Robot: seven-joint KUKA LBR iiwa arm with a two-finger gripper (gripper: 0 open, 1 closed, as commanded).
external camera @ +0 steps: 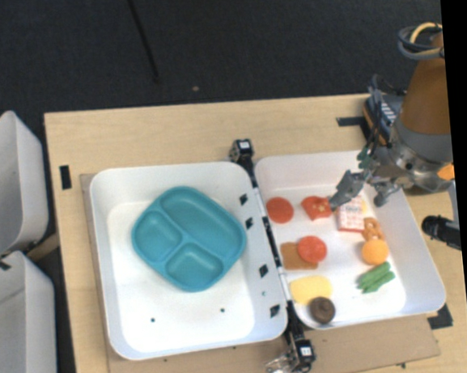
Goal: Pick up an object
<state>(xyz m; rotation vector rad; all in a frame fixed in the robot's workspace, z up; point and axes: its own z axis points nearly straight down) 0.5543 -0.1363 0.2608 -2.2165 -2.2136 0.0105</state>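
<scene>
Two white bins (108, 233), one teal plate (189, 237).

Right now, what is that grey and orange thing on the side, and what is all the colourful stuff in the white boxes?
That is a robot arm, photographed from above by one camera. Its two-finger gripper hangs open over the right white bin, holding nothing. That bin holds toy food: a red tomato slice, a red pepper piece, a round orange fruit, a green bean pod, a yellow block and a brown doughnut. The left white bin holds a teal divided plastic plate.
</scene>
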